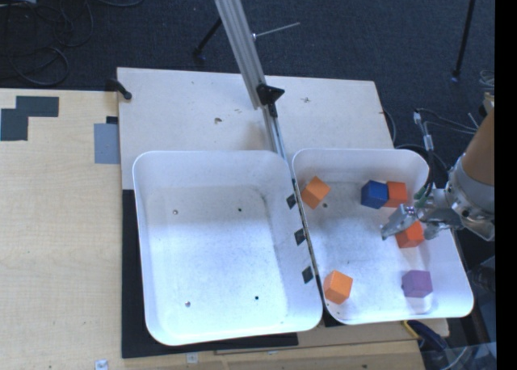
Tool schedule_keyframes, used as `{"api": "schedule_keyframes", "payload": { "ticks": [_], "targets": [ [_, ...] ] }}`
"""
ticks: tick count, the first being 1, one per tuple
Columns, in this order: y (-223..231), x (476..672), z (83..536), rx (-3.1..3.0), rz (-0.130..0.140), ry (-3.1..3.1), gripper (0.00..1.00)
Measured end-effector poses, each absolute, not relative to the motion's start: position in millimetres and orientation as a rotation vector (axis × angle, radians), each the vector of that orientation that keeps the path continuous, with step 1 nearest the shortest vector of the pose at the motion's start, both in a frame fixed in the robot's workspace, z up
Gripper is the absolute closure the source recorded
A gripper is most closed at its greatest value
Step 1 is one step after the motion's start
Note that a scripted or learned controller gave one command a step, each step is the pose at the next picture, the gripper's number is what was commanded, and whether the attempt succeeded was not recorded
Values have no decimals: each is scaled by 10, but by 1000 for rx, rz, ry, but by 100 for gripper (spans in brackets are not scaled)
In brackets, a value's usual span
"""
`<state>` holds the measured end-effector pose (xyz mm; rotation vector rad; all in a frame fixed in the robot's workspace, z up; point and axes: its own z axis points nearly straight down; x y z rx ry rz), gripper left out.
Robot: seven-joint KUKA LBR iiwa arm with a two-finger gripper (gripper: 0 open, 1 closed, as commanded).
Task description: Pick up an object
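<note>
gripper [406, 227] low in the right bin [355, 162], over a red-orange block [411, 236]; grip on it unclear. blue cube [374, 194] and orange cube [397, 192] just behind, purple block [417, 283] nearer.

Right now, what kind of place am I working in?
Probably a robotics lab test bench: two white bins holding coloured blocks, loose cables and stand legs on dark carpet, a metal rail overhead.

Bright, even overhead light, soft short shadows beside the blocks, slight graininess, dark dim floor behind
</note>
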<state>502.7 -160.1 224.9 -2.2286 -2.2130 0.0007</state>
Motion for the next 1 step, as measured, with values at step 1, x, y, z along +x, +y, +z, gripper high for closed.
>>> {"api": "schedule_keyframes", "payload": {
  "ticks": [1],
  "targets": [
    [-2016, 4873, 3258, -2230, -2, -2222, 0]
  ]
}}
